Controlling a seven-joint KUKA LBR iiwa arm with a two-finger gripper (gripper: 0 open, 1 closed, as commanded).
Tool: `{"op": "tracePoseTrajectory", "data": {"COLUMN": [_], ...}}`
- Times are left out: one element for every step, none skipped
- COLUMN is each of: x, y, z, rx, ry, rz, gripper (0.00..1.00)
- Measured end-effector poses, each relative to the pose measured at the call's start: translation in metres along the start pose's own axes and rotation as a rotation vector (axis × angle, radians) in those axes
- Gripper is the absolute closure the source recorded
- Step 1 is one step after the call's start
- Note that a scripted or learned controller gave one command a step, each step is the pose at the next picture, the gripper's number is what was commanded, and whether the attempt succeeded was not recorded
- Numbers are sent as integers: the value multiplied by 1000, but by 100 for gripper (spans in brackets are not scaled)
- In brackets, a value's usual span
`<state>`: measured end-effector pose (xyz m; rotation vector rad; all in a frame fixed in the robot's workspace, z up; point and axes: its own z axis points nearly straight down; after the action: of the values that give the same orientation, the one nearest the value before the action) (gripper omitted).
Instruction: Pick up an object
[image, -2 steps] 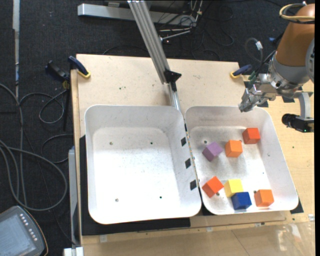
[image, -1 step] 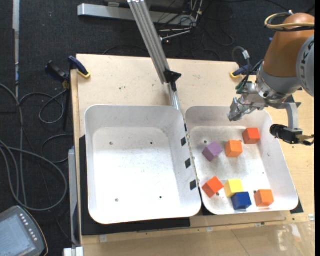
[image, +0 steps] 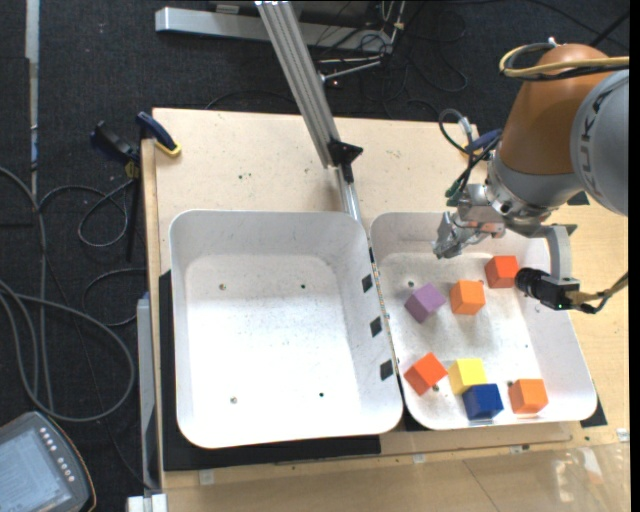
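Blue cube (image: 483, 401) in right bin (image: 560, 345)

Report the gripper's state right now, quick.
Gripper: above the right bin's far end, nothing visibly held; open or closed cannot be told.

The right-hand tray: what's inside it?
The right tray holds seven small blocks: one purple, one yellow, one blue, four orange or red. The arm covers its far corner.

At frame right, the gripper (image: 452, 242) hangs over the right bin (image: 560, 340), above a purple block (image: 424, 301) and several orange blocks (image: 467, 297).
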<state>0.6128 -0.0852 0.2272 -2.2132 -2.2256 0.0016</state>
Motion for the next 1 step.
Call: {"op": "tracePoseTrajectory", "data": {"x": [52], "y": [-21], "z": [-11], "rx": [-2], "ry": [1], "rz": [-3], "gripper": [100]}}
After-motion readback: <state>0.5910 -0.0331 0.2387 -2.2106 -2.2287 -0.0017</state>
